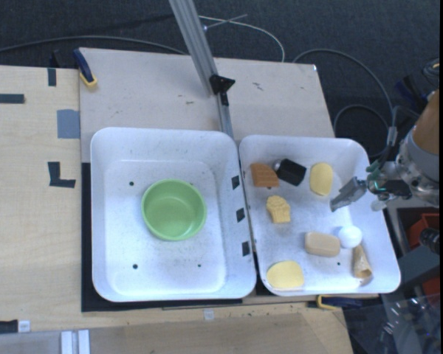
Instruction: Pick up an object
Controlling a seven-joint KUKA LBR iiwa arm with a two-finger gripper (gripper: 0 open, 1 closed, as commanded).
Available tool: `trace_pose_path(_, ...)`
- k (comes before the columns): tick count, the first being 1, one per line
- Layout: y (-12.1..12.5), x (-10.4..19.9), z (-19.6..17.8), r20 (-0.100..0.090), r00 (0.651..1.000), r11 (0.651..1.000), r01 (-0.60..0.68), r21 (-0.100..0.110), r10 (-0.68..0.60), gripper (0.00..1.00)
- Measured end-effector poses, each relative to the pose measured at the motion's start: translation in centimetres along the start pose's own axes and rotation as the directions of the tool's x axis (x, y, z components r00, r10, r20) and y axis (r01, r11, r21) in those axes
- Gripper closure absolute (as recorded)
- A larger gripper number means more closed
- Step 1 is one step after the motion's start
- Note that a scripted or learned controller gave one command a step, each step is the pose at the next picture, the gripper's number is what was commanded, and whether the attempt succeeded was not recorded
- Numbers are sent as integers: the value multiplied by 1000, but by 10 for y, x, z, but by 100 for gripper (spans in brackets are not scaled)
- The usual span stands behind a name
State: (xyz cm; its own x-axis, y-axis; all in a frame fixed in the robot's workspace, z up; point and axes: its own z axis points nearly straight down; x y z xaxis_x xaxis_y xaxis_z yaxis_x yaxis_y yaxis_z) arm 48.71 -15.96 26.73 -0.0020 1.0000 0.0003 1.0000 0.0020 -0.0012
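The grey arm reaches in low from the right, its two-finger gripper (348,195) angled down over the right white bin (375,271); whether it is parted cannot be told, and nothing shows in its grip. A small white ball (349,236) lies just below it, a pale yellow oval block (321,178) just beside its tip.

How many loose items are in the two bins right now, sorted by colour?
Green: 1, the green bowl
Yellow: 3
Orange-brown: 1
Black: 1
Tan: 2
White: 1, a ball
Total: 9
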Motion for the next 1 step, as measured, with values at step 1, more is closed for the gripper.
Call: trace_pose_path(1, 0, 0, 0, 0, 1000, 1000, -1, 0, 1, 0)
